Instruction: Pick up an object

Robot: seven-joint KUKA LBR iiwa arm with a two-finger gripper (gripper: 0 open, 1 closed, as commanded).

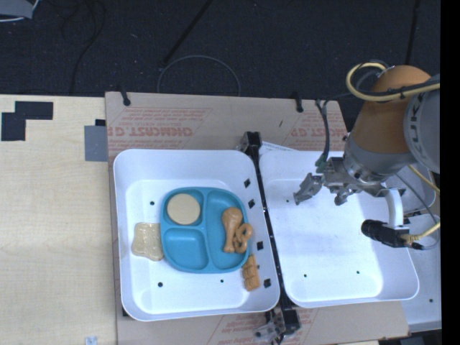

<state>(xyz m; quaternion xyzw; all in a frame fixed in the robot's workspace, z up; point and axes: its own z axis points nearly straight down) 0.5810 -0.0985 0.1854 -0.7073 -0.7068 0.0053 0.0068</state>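
Bench: I see a pale wood bench (pixel 50 221) on the far left, with a brown cardboard sheet (pixel 187 124) under both bins.
Left bin: the left bin (pixel 129 171) is white and shallow and holds all the items I can see.
Cracker: a pale, squarish cracker (pixel 147 241) lies flat on the bin floor, touching the left edge of the plate.
Plate: a blue plate (pixel 188 254) with three compartments sits in the middle of the left bin.
Cookie: a round tan cookie (pixel 182 209) lies in the plate's upper left compartment.
Pretzel: a brown twisted pretzel (pixel 236 230) lies in the plate's right compartment, running top to bottom.
Small snack: a small brown piece (pixel 250 273) lies on the bin floor just off the plate's lower right edge, near the divider between the bins.
Right bin: I see the right bin (pixel 345 290) beside the left one, their inner walls touching.
Gripper: the gripper (pixel 325 190) hangs over the upper part of the right bin; its fingers are spread apart with nothing between them, well apart from the items in the left bin.
Arm: the grey arm (pixel 392 131) with its orange band comes in from the right above the right bin.
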